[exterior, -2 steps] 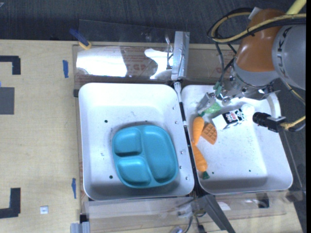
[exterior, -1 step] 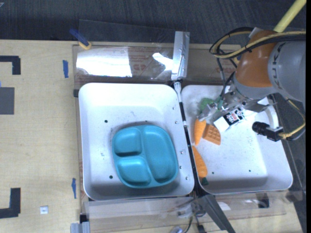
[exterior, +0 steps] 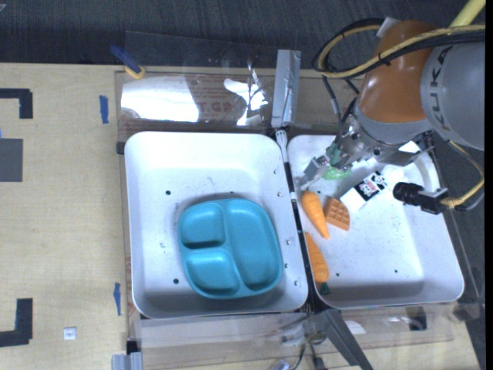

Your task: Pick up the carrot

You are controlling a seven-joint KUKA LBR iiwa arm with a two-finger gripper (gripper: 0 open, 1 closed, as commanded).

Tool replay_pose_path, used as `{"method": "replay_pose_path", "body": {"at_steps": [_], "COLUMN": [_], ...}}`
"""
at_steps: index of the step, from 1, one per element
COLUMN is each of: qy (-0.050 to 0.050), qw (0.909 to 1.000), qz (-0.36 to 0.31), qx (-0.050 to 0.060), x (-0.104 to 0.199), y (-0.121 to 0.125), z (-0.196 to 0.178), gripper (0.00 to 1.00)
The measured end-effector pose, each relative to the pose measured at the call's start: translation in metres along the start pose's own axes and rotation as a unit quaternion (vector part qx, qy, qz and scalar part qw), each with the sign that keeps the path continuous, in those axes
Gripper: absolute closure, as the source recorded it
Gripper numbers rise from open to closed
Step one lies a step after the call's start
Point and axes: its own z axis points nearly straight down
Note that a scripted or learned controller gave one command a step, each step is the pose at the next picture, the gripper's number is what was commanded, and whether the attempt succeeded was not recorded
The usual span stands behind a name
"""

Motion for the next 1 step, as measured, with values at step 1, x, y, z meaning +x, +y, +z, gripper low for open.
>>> {"method": "replay_pose_path", "body": {"at_steps": [1], "qy": [0.001], "qw": [0.9961], "qz": [-0.088], "qx": [0.003], "x": [-0.0207], "y": [0.0004], "z": [0.0045], "gripper": [0.00]}}
